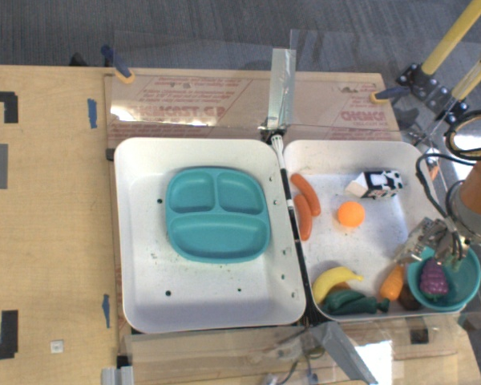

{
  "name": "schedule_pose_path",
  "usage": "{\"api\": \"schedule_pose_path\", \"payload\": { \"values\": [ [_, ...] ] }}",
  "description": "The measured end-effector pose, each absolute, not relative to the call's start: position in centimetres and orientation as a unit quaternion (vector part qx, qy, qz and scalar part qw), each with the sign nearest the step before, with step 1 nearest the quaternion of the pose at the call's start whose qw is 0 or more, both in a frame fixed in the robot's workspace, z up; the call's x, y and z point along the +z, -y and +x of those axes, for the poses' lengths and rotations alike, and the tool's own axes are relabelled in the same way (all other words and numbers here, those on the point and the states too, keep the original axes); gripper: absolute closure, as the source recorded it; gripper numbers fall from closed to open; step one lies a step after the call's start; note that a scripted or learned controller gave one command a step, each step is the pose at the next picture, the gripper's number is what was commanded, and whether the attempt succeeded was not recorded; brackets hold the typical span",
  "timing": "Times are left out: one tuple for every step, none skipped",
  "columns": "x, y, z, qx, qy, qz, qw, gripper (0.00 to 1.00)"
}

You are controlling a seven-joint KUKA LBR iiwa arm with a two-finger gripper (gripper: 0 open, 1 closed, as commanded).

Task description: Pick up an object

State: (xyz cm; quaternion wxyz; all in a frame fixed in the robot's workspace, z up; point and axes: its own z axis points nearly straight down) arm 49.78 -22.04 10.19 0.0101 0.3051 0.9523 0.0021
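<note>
Camera view: claw [430,239] hovering by right bin's [329,152] near-right corner; grip state unreadable; next, descending onto teal bowl [457,289].

You look down from one fixed camera above the bench, slanted, taking in both white bins [136,239]; the arm [473,203] enters at the right edge.

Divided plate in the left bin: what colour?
Teal, seen plainly in the camera view: the divided plate.
</note>
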Motion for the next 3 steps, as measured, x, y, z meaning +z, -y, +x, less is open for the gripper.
{"api": "schedule_pose_path", "payload": {
  "values": [
    [8.9,22.3,52.7,0.0007,-0.902,0.431,0.004,1.0],
    [8.8,22.3,60.5,0.0009,-0.848,0.529,0.004,1.0],
    [8.8,21.8,60.6,0.0035,-0.849,0.528,0.001,0.0]
  ]
}}
